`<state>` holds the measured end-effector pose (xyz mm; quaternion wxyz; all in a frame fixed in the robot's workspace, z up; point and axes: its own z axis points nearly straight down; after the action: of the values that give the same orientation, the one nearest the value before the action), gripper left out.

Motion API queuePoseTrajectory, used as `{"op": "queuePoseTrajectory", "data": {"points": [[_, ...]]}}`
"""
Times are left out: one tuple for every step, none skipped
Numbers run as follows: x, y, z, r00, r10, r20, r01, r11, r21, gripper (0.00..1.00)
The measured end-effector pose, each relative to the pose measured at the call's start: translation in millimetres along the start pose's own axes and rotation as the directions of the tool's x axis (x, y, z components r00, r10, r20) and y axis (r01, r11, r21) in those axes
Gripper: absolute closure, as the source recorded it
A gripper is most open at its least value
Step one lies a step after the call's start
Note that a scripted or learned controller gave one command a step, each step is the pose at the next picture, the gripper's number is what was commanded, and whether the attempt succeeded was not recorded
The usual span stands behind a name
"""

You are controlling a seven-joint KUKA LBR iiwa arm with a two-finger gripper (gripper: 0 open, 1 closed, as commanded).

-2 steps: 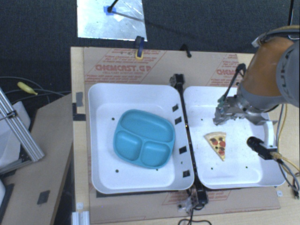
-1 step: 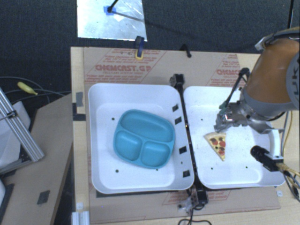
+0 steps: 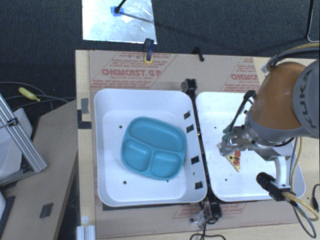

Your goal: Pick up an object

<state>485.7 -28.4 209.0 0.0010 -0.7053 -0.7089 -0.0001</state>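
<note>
In the right-hand shallow white bin [image 3: 215, 184], the arm's metal two-finger gripper [image 3: 231, 146] hangs low over a small orange-and-yellow wedge-shaped object [image 3: 234, 160], seemingly positioned to grasp it.

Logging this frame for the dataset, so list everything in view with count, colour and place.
bins: two, white, side by side on the bench.
tray: one, blue, three compartments, in the left bin.
pizza slice: one, yellow and red, in the right bin, just under the gripper.
clips: several, black, along the wall between the bins.
board: one, brown with red print, under the bins.
sheet: one, silvery, on the dark floor beyond the bench.
arm: one, grey with an orange band, over the right bin.
gripper: one, metallic, low over the right bin.
</note>
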Motion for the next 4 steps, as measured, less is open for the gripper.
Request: {"op": "queuePoseTrajectory", "data": {"points": [[67,2,-20,1.0,-0.005,-0.002,0.005,1.0,-0.004,1.0],[136,2,-101,1.0,-0.007,-0.004,0.007,1.0,-0.011,1.0],[148,-1,59,1.0,0.004,0.003,-0.004,1.0,0.01,1.0],[140,34,125,1.0,0.005,-0.001,-0.005,1.0,0.005,1.0]]}}
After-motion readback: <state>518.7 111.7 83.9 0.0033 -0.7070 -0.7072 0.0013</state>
